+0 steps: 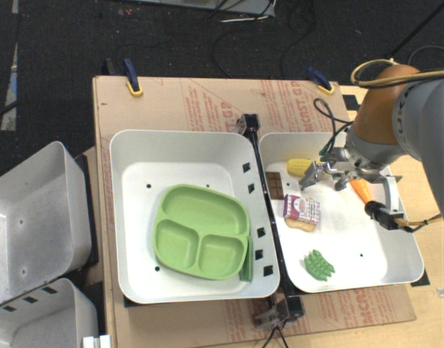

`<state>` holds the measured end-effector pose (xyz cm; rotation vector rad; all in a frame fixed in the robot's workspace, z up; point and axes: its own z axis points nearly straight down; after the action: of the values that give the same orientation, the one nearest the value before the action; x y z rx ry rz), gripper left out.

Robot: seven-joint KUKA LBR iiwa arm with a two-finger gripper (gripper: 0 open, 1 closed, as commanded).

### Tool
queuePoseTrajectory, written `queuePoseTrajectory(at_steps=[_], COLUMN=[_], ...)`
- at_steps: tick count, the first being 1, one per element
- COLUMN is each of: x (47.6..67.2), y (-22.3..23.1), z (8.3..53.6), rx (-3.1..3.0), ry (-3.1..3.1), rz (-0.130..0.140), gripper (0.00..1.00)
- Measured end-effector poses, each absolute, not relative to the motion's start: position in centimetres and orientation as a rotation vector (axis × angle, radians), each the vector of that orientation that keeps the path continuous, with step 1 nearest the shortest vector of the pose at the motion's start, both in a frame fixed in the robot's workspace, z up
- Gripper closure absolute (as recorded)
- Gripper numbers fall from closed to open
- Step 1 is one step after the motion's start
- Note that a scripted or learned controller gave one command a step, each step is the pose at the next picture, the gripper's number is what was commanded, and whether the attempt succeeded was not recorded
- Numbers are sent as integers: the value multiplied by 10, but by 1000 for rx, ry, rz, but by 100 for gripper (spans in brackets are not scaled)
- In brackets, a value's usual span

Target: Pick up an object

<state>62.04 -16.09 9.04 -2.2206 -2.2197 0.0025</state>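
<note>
The two-finger metal gripper (317, 177) hangs low over the right white bin's (395, 263) back edge, beside a yellow corn cob (298, 167). Can't tell whether it's gripping anything. A green divided plastic tray (200, 232) fills the left white bin (135, 158).

A robotics lab: a plywood counter (207, 96) clamped at its far edge, loose cables (236, 46) on dark carpet, spare white bins (33, 209) stacked aside.

Right bin holds a yellow corn piece (298, 167), brown bar (275, 185), purple-white carton (302, 210), green toy (319, 264) — and an orange carrot (361, 191).
</note>
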Motion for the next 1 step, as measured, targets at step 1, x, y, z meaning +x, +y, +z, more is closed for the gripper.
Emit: queuePoseTrajectory(at_steps=[1], x=[622], y=[-161], z=[103], rx=[-2224], ry=[-2223], rz=[-2], gripper=[100])
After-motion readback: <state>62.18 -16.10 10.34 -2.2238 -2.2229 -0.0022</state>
